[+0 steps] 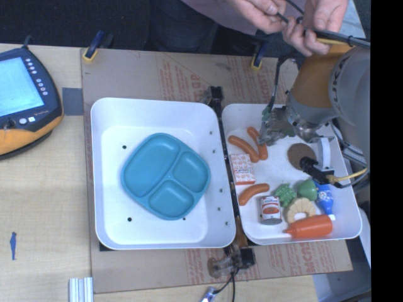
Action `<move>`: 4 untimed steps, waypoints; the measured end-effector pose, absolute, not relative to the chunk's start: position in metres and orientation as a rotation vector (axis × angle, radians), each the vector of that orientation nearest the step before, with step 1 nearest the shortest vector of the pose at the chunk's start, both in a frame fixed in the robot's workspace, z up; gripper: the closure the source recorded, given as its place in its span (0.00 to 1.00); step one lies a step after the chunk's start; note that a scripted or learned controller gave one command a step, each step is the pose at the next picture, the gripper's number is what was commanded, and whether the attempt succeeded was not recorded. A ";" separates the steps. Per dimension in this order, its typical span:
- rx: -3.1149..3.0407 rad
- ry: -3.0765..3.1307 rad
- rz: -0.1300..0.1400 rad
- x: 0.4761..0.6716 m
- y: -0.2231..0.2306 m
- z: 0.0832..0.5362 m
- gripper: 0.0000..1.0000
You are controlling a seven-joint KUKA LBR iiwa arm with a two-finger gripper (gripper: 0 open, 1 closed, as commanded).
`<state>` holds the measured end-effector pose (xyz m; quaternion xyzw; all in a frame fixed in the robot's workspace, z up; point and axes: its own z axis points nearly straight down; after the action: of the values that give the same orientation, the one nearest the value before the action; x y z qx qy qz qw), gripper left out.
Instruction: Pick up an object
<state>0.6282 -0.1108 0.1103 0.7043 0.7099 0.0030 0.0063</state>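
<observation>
Gripper (269, 131): hanging in the right bin (242, 228), finger state unclear.
Sausage (257, 143): lying just beneath the gripper, pointing diagonally upper-left to lower-right.

**A robot lab**

A counter (50, 194) carries a clamped board (157, 74), two white bins (101, 168) and a teach pendant (25, 99). Toy food (242, 146) fills one bin; a person's hands (296, 8) tend cables above the arm (327, 80).
</observation>
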 end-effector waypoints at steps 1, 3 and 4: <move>2.201 2.222 0.011 0.629 -0.110 0.111 0.00; 2.213 2.228 -0.005 0.657 -0.097 0.105 1.00; 2.223 2.228 -0.008 0.644 -0.017 0.190 1.00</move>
<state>0.6441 -0.0173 0.1898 0.7064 0.7078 -0.0025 -0.0028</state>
